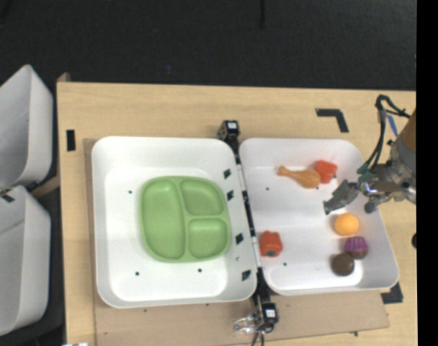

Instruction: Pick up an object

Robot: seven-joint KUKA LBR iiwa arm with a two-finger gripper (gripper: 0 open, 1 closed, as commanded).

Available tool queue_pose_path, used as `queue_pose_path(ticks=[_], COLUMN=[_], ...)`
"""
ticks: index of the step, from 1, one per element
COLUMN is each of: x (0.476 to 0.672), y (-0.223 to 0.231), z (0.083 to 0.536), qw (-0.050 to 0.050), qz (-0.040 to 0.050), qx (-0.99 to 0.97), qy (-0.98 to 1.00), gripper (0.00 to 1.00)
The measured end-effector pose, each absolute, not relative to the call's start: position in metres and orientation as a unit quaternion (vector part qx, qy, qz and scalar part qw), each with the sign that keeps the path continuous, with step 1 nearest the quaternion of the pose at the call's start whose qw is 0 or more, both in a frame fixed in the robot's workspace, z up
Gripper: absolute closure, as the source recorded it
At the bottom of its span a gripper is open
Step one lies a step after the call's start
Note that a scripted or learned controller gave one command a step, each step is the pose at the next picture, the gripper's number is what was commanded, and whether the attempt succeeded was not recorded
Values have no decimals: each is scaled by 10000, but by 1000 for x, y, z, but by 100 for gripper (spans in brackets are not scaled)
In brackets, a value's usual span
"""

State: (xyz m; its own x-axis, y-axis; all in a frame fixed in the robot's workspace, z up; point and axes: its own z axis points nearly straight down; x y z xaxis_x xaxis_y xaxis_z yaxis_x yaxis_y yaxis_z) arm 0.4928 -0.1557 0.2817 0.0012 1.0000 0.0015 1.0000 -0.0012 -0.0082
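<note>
Gripper (pixel 346 195) hovers in the right bin (pixel 298 280), fingers seemingly apart and empty, just above the orange ball (pixel 346 225): likely light, hard, smooth, prone to roll, so best pinched across its middle.

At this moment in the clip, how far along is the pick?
Nothing looks picked yet. The gripper hovers in the right bin, just above the orange ball, with nothing visible between its fingers. The ball, purple piece, brown piece, red pepper and drumstick all lie in the bin. Grasp and lift remain.
</note>
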Motion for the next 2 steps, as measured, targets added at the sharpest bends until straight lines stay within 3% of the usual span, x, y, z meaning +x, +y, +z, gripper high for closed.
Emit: queue_pose_path(ticks=[1,2], x=[495,494], y=[-155,-166], z=[287,228], qw=[-12,11], qz=[-5,17], qx=[-7065,-7077], qy=[-7077,-7065], gripper=[0,0])
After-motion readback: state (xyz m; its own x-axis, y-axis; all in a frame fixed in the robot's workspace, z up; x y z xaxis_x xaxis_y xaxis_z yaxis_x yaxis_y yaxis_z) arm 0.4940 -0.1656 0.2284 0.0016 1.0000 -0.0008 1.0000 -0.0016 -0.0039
